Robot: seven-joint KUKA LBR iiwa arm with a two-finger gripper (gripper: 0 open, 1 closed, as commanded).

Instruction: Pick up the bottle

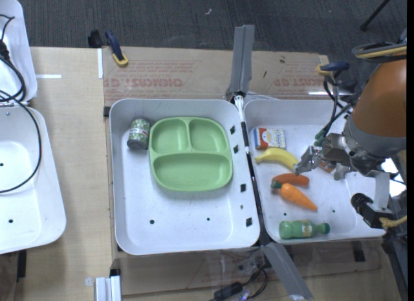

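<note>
The bottle is green with a yellow-green label and lies on its side near the front edge of the right bin. My gripper hangs over the middle of that bin, at the right end of the banana and just above the carrots. It is well behind the bottle and apart from it. Nothing is visibly held.
A small red and white box lies at the back of the right bin. The left bin holds a green divided plate and a small can at its back left. The arm's orange band rises at the right.
</note>
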